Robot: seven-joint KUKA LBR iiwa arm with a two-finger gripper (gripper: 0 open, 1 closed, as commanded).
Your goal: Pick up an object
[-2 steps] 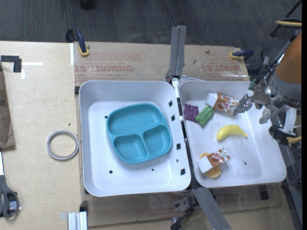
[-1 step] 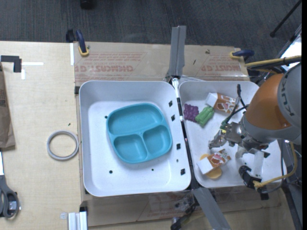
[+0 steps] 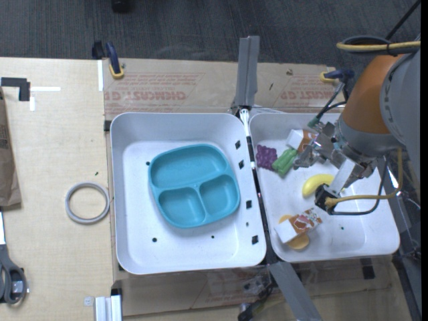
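Right bin (image 3: 374, 246): yellow banana (image 3: 315, 184) lay near its middle, taken as reference; long axis ran on a slant, lower end toward view-left, upper end toward view-right, with the curve bowed upward.
Green piece (image 3: 285, 161) lay up and left of the banana, near it but apart; elongated, with the same slant, its lower end pointing to view-left.
Purple grapes (image 3: 266, 156) sat further left of the banana, just beside the green piece.
White-and-orange packet (image 3: 304, 223) lay below the banana, well apart, its long axis also slanted up to the right; an orange lump (image 3: 298, 241) touched its lower edge.
End effector (image 3: 309, 151) hung just above the banana, beside the green piece's upper end; cannot tell how wide it stood, and nothing was seen held in it.
Left bin (image 3: 134, 233), well left of the banana, carried a blue divided plate (image 3: 194, 184), turned askew.
Grey ring (image 3: 87, 202) lay on the table (image 3: 47, 146), far left of the banana.
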